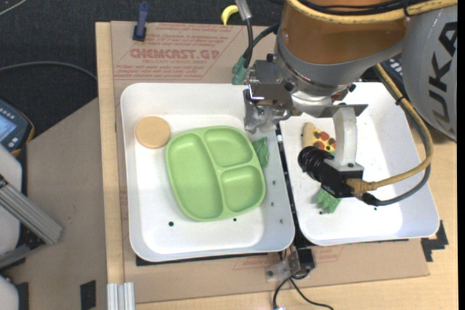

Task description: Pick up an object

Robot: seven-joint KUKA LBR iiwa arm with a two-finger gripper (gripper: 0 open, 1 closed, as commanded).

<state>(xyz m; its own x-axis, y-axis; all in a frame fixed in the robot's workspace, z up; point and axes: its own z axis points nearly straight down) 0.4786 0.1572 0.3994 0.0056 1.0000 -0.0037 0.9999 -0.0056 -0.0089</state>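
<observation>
In the left bin (134, 178) a round tan disc (152, 132) is seen near the far left corner, lying flat and apart from the other things. Just beside it, a light green divided plate (216, 172) with three compartments is laid across the middle of the bin. At the plate's right rim a small darker green piece (261, 151) is found, partly covered from above, so its shape cannot be made out. Directly over that piece the gripper (256, 121) is held low at the bin's right wall; how wide it stands cannot be told, and nothing is seen gripped. The far part of the right bin (392, 214) is hidden by the arm (341, 3). There a yellow piece with red spots (320, 136) is half covered, and a green lump (328, 202) is seen nearer the front.
</observation>
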